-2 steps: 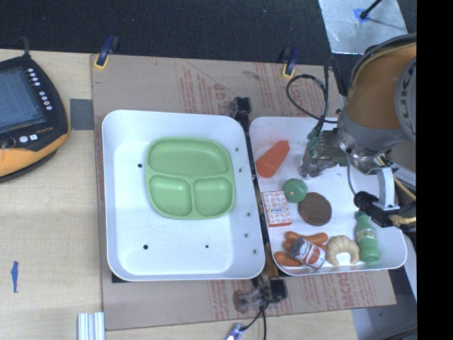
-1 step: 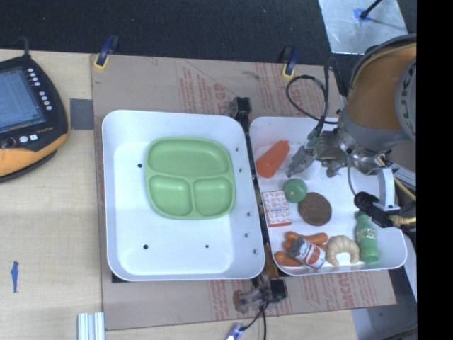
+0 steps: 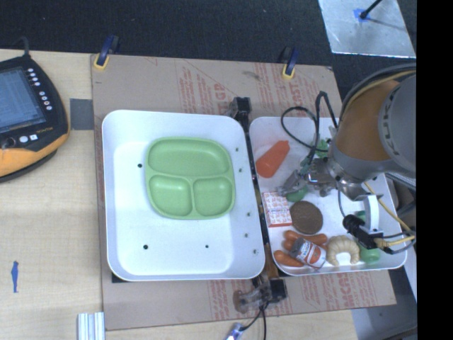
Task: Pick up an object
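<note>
Landmark: the green divided plate (image 3: 190, 177), lying flat in the left bin (image 3: 120, 190).

Far left of the plate, on the wooden surface (image 3: 49, 246), a control pendant (image 3: 25, 119) with orange casing and dark screen.

Left bin holds the plate, just above centre of the bin floor.

Right of the plate, past the rim where both bins meet, the right bin (image 3: 272, 126). Its contents, all right of the plate:
- orange carrot-shaped piece (image 3: 272, 158), level with the plate's upper half, lying tilted
- small red-and-white printed card (image 3: 277, 209), level with the plate's lower edge
- round brown disc (image 3: 306, 217), touching the card's right side
- below these, a cluster: orange carrot bits (image 3: 287, 257), a small can (image 3: 309, 251), a pale croissant-like piece (image 3: 342, 248), something green (image 3: 373, 256) at the far corner

Hand (image 3: 306, 179) hangs above the right bin, between carrot piece and disc. Cannot tell whether its fingers are apart or together; nothing visibly held
</note>
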`<state>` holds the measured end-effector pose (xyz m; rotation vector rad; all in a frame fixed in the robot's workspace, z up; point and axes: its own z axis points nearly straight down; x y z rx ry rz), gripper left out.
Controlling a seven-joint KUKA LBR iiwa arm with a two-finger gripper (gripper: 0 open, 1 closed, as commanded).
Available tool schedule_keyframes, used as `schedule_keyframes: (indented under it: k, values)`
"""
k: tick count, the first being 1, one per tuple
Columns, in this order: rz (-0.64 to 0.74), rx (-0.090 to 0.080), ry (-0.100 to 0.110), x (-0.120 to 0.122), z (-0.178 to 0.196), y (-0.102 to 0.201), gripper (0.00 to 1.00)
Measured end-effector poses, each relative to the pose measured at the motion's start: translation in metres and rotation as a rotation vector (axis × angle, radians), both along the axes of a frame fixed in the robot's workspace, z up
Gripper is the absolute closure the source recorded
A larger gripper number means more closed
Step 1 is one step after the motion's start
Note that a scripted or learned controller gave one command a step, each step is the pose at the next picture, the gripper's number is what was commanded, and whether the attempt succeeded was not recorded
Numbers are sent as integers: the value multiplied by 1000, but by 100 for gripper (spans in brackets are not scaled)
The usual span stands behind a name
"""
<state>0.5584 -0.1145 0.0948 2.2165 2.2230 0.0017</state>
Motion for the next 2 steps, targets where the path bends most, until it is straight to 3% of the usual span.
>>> schedule_keyframes:
  k: [1, 2]
  values:
    - [2, 0, 4, -1, 9, -1, 100]
    - [2, 2, 5, 51, 97, 73, 100]
